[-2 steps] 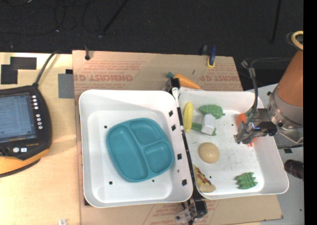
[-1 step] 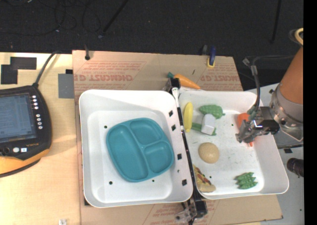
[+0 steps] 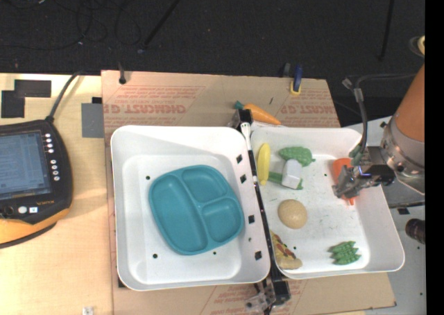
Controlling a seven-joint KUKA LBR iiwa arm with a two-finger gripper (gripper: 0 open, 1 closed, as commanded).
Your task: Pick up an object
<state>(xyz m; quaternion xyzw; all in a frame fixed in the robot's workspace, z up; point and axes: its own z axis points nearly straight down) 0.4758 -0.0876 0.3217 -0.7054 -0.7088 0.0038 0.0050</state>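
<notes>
The end effector [image 3: 345,187] sits low at the right edge of the right bin [image 3: 378,254], right of frame centre, directly over an orange item [image 3: 341,168] that lies against the bin's right wall. I cannot tell whether it is open, closed, or gripping the orange item; the metal parts hide the contact.

Other candidates lie in the same bin: a banana [image 3: 263,162] along the left wall, broccoli [image 3: 297,155] and a white block [image 3: 291,175] in the upper middle, an egg [image 3: 293,214] at centre, a green pod [image 3: 345,252] at lower right. The left bin [image 3: 132,168] holds a teal plate [image 3: 194,208].

Risks, as I judge them: the orange item is pressed close to the wall, so one side of the end effector may land on the rim or push the item away instead of enclosing it, and a partial pinch could slip on the lift
</notes>
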